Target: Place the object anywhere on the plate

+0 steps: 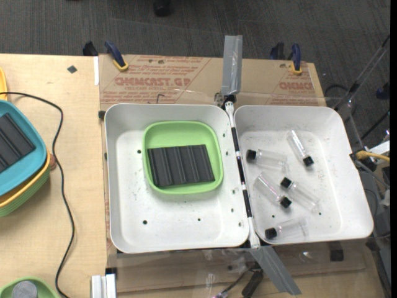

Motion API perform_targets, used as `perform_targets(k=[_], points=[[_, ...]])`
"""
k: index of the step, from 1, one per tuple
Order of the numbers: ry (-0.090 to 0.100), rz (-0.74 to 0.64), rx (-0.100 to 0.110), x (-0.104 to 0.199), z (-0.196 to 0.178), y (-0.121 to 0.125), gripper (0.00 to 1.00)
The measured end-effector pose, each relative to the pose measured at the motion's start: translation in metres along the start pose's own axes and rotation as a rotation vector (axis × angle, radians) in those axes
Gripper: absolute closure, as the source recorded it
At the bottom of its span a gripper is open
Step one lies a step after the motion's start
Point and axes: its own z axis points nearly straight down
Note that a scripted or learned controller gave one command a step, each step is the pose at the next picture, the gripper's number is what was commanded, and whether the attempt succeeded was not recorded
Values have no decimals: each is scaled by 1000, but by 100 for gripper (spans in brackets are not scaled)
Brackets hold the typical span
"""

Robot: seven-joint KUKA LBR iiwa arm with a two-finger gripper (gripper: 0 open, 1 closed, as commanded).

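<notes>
Near-edge capped vial (284, 230) & four others lie in right bin (347, 166); nothing placed on green plate (183, 134) in left bin; gripper state can't be told.

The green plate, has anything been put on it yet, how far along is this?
Nothing looks done. The green plate in the left bin carries only its dark ridged insert. Nothing is in hand. All five clear vials lie in the right bin; picking and placing one remains.
</notes>
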Motion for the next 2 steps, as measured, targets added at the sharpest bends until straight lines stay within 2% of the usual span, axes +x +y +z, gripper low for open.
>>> perform_targets(k=[2], points=[[1,0,-1,0,0,1,0]])
